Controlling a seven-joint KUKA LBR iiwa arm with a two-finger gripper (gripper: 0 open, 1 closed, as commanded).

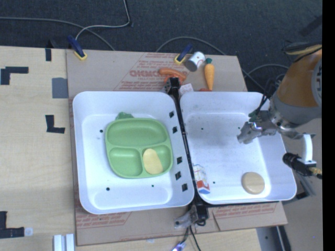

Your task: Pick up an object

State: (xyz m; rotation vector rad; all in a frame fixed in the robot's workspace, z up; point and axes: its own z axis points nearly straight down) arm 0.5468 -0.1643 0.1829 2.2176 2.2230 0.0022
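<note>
From above, the camera view takes in a wooden tabletop point(31, 156) bearing a cardboard sheet point(136, 72) with two shallow white bins set side by side on it. The arm point(299, 90) enters from the right, its orange band lying over the right bin's point(220, 114) far right edge, and the grey wrist slants down and leftward into that bin. The hand point(246, 135) hangs over the bin's right half, roughly midway between its far and near walls; whether its tips are spread or pressed together cannot be told at this size, and nothing is seen between them.

In the right bin a round tan object point(253, 182), like a small bun, lies in the near right corner, well apart from the hand. A small red and white packet point(200, 179) lies against the near left wall of the same bin.

The left bin point(86, 140) holds a green divided plate point(138, 146), with a pale yellow oval piece point(153, 161) in the plate's near right compartment.

On the cardboard beyond the bins lie a toy carrot point(209, 75), a small white cylinder point(196, 61) and an orange sausage-shaped piece point(171, 72).
</note>
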